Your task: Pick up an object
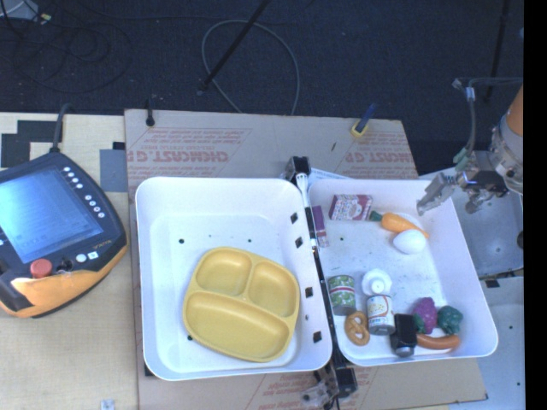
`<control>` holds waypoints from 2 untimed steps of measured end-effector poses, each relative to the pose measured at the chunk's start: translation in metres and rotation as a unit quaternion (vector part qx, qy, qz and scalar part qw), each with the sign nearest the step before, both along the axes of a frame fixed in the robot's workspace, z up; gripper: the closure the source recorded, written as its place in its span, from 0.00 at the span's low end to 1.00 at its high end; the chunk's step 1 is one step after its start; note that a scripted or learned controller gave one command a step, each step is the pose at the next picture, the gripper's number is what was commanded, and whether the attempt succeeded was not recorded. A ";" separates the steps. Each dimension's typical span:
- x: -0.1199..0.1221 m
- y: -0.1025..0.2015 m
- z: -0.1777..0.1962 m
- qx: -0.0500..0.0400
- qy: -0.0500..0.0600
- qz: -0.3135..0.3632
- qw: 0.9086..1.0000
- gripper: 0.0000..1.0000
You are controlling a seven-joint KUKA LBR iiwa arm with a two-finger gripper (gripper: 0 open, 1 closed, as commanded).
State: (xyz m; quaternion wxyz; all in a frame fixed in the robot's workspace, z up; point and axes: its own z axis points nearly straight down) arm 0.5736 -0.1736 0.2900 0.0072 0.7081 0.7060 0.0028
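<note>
You see the arm (513, 135) cut off by the right edge, past the right bin (466, 254). Whether the gripper (461, 190) at that bin's far right corner grips anything is too blurred to tell. The small purple and green items (436, 316) in the bin's near right corner are too small to identify.

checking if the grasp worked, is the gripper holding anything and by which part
Nothing is held. The gripper sits at the right bin's upper right edge with nothing between its fingers; the carrot and egg lie in the bin.
</note>
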 end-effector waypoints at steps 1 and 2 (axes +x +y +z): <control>0.029 -0.008 -0.149 0.004 0.011 0.002 1.000 0.00; 0.064 -0.009 -0.185 0.001 0.003 0.002 1.000 0.00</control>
